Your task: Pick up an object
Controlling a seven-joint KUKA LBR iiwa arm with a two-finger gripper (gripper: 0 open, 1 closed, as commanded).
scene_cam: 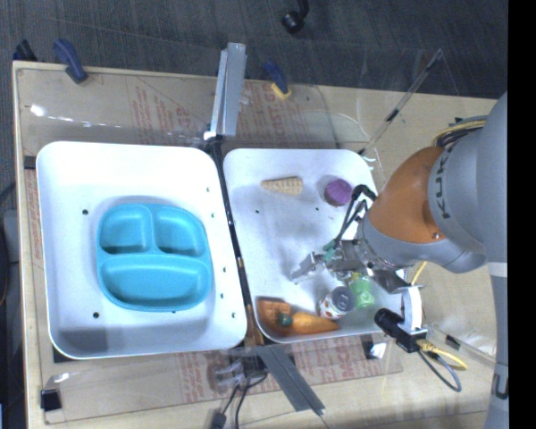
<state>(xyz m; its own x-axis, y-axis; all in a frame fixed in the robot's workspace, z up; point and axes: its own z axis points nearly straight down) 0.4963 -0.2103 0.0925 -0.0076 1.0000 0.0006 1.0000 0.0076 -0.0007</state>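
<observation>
My gripper (311,264) hangs low over the middle right of the right bin (250,231), pointing left, with the grey and orange arm behind it. Just below it lie a small round can-like object (337,302) and a green object (363,291), partly covered by the wrist. An orange carrot (297,319) lies along the bin's front edge. A tan cone-shaped piece (281,184) and a purple object (338,190) rest near the far edge. I see nothing held in the gripper.
The left bin (62,239) holds a blue divided tray (154,256) in its middle. A metal bar (226,88) stands at the back between the bins. Blue clamps (70,58) grip the bench's far edge.
</observation>
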